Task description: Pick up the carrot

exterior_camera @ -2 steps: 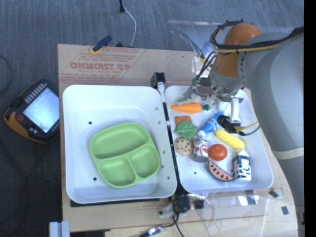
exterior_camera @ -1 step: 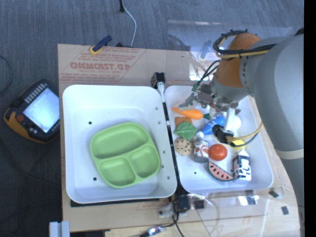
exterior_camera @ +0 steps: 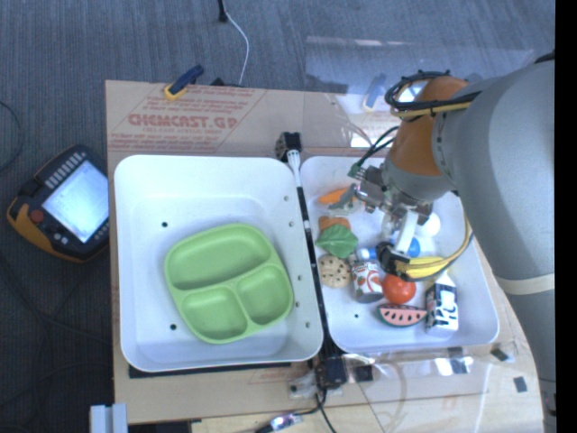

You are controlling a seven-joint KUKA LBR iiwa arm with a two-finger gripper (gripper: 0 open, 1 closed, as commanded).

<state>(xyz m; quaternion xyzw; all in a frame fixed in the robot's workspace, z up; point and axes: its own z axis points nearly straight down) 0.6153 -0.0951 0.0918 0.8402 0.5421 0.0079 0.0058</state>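
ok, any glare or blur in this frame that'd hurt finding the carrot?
Camera view: soft overall, small toys lack fine edges. Glare washes the teach pendant screen and the clear sheet behind the right bin. The carrot is evenly lit and readable, beside the arm, with the tool close by.

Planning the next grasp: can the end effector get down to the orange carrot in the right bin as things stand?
Probably yes. The small orange carrot lies uncovered near the right white bin's back-left corner, and the end effector hangs just right of it.

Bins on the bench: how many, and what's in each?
2. The left bin holds a green tray. The right bin holds the carrot and other toy food; the arm may hide some.
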